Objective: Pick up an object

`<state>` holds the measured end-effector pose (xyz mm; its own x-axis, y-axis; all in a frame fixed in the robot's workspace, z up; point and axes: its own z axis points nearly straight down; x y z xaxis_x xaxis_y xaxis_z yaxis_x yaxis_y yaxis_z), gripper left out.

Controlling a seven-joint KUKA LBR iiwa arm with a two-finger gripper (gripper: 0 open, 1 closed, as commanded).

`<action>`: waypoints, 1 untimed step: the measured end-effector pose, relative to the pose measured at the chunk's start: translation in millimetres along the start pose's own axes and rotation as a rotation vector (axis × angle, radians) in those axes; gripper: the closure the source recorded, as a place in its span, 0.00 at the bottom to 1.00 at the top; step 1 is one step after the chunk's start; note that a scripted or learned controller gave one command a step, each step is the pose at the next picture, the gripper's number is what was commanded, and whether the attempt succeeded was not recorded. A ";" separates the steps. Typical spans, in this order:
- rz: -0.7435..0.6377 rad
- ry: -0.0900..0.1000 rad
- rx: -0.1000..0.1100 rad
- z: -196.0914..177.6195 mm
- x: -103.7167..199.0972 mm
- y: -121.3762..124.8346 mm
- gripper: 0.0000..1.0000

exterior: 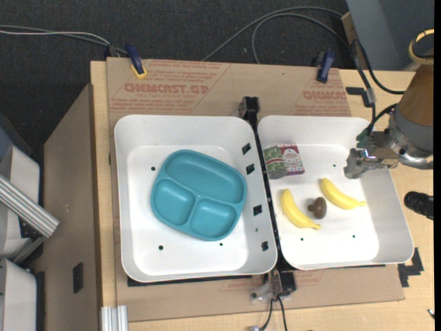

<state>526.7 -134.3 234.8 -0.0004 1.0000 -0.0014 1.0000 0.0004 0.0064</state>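
**White bins, fruit at the right, tool over the rim**

White plastic forms both shallow bins, which are set side by side on a brown tabletop printed with red lettering. The left bin carries a teal divided plate, laid near its centre.

The right bin carries four things. A small printed packet, green and pink, is seen at about 10 o'clock from the bin's middle, close to the divider between the bins. One yellow banana is laid at roughly 7 o'clock from the middle, running from upper left to lower right. A second yellow banana is placed toward 3 o'clock, also at a slant. Between the two bananas a small brown round object is found, just beside the first banana's lower end.

The grey arm is brought in from 3 o'clock. Its tool is positioned above the right bin's right side, near 2 o'clock from the bin's middle and just above the second banana's upper end. How far the tool is opened cannot be told, and nothing is seen held in it.

A blue clamp and another blue clamp are fixed at the tabletop's far edge.
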 end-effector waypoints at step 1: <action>-0.001 0.001 0.004 -10.2 0.2 0.9 1.00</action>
<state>527.5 -134.1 245.0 -0.0011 1.0000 -0.0004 1.0000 0.0011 0.0028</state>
